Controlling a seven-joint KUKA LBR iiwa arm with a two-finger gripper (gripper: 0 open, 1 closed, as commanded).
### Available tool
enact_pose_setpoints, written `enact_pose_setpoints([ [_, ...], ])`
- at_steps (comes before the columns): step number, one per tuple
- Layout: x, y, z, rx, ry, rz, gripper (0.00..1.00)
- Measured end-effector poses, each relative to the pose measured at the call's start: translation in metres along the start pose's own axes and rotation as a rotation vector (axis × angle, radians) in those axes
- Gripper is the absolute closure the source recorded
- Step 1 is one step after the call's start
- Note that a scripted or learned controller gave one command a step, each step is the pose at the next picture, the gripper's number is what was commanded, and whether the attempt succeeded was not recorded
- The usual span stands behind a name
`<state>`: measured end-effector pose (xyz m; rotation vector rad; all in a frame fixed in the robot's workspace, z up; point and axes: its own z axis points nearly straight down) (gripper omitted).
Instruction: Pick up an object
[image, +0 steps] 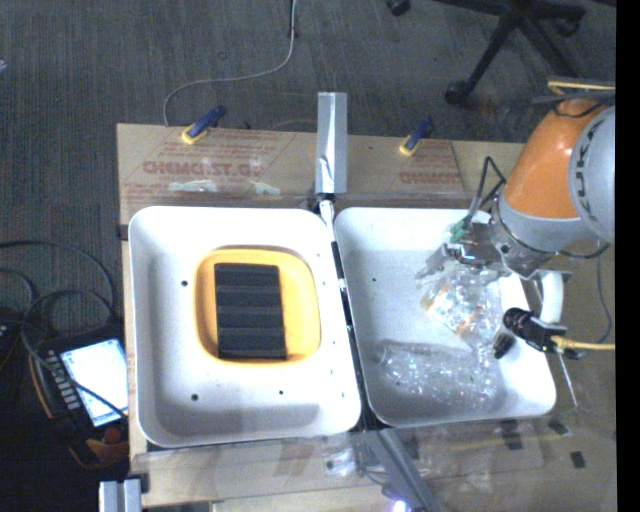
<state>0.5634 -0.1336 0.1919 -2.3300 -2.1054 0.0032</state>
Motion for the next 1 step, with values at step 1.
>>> enact_pose_setpoints([
  [1, -0.0032, 0.0162, 0.0064, 0.001, 0.001, 0.075, 1.0],
])
